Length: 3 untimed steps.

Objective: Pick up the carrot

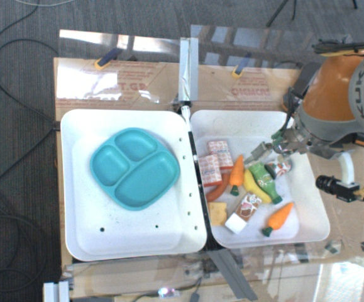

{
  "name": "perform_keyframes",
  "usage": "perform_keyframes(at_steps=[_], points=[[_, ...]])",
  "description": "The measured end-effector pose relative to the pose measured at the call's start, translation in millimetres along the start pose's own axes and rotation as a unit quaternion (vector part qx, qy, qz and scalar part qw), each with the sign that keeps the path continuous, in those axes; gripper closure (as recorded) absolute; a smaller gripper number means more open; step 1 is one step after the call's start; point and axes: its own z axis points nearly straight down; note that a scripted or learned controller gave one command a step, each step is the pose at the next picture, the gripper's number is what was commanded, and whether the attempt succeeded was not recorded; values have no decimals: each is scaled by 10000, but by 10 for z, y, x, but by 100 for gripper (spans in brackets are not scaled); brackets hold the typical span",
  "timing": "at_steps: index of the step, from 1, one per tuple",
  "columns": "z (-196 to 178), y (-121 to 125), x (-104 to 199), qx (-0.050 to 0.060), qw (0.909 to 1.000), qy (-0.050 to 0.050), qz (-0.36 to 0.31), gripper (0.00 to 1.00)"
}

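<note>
Carrot (pixel 280 218) lies in right bin (pixel 314 222), near its front right corner, tilted, green stem end toward the front edge, orange tip toward the right wall. Second carrot (pixel 236 172) sits nearer the bin's middle, roughly upright in frame, green end down, touching a yellow banana-shaped piece (pixel 252 182) on its right. Green bottle-like item (pixel 264 180) lies against the banana's right side. Small brown-and-white carton (pixel 249 205) sits between the two carrots, white block (pixel 234 223) just in front of it. Cracker-like tan square (pixel 217 214) near the bin's left wall, front half. Red sausage (pixel 215 190) beside it, and two pink-patterned packets (pixel 213 159) toward the back left of the bin.

End effector (pixel 268 150) hangs over the back right part of the right bin, above the green item, well apart from the front carrot. Fingers look spread, nothing pinched between them. Arm (pixel 336 99) grey with orange band, coming in from the right edge.

Left bin (pixel 75 231) carries a teal divided plate (pixel 135 167), three compartments, about centred. Both bins sit side by side on the tabletop (pixel 81 80).
</note>
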Motion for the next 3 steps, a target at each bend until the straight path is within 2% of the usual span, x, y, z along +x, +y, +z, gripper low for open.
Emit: perform_keyframes(at_steps=[1,2,3], points=[[906,-116,464,-25,9966,-11,827,0],[862,-117,478,6,9967,8,816,100],[821,361,-262,8,9678,-8,2515,100]])
